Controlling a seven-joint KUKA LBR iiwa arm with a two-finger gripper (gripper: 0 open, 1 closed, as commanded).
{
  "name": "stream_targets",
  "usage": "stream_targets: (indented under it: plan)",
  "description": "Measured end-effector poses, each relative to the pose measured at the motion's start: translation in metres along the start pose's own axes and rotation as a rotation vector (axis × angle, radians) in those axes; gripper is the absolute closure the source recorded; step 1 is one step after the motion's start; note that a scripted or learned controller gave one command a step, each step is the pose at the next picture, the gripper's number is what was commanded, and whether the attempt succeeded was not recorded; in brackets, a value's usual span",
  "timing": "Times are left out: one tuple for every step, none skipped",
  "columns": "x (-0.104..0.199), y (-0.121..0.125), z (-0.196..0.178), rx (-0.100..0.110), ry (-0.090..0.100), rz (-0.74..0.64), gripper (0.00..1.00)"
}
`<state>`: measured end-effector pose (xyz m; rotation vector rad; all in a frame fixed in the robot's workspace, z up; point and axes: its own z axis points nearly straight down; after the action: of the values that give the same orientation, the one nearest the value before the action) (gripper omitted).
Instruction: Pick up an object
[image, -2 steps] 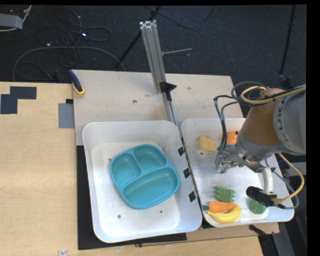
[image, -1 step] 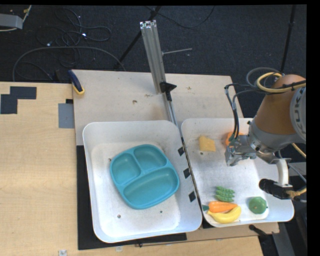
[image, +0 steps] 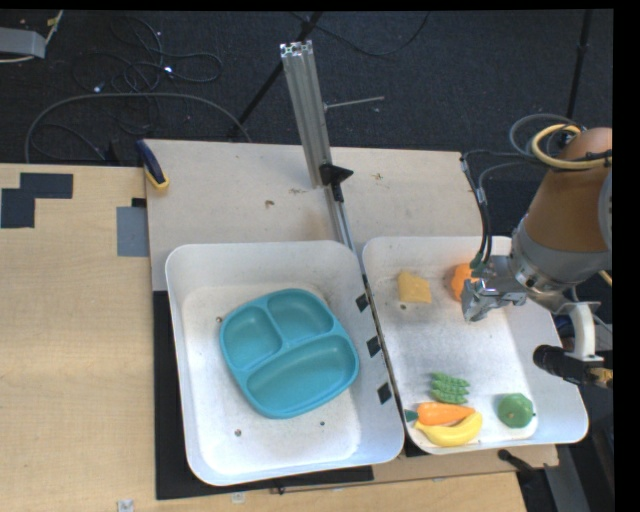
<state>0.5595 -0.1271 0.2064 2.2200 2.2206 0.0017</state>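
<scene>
The arm enters from the right and its hand (image: 482, 298) sits low over the right bin (image: 455, 350), near that bin's far right corner. An orange object (image: 459, 280) lies just beside the hand, on its left, partly hidden by it; nothing is seen between the fingers, and whether they are spread or closed cannot be told from this angle.

Other candidates, placed from the hand: a tan block, possibly bread (image: 414, 289), further left; a green pod-like toy (image: 449, 386), a carrot (image: 443, 413) resting against a banana (image: 452, 431), and a round green piece (image: 515, 410), all towards the bin's near edge.

The left bin (image: 200, 400) carries a blue divided plate (image: 289, 351).

Judgement: the orange object is the likely target. It lies close to the bin's far wall, leaving little room on that side; the bin's middle floor is bare and offers clear approach. The near cluster is crowded, so a grasp there risks catching two items.
</scene>
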Motion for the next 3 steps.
stream_targets:
  plan:
    - [0.051,-0.008,-0.001,0.006,0.002,-0.004,1.00]
    - [0.101,0.006,-0.001,0.004,0.001,-0.003,1.00]
    - [0.162,0.002,-0.001,0.006,0.003,-0.006,1.00]
